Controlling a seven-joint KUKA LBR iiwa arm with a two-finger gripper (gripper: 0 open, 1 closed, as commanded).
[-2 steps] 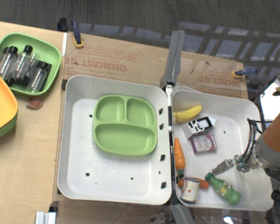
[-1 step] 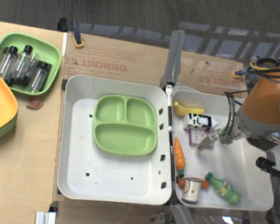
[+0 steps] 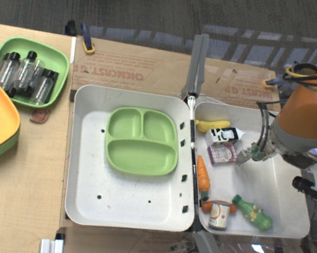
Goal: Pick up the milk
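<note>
The milk [image 3: 224, 134], a small black-and-white carton, lies in the upper left part of the right bin [image 3: 290, 188], just below a banana [image 3: 212, 125] and just above a pinkish packet [image 3: 221, 153]. The pincer [image 3: 247, 154] hangs low in the same bin, a little to the right of the packet, so the milk lies up and to the left of it, near but apart. The carton seems to rest on its side with its long axis running roughly left to right, tilted slightly; a grasp would probably need to close across the short way. Whether the pincer is spread or closed cannot be told at this size, and nothing shows between its tips. A carrot [image 3: 201, 174], a can [image 3: 220, 213] and a green bottle [image 3: 253, 213] lie lower in the bin, well clear of the likely path. The crowding by banana and packet looks like the main risk of a wrong catch.
</note>
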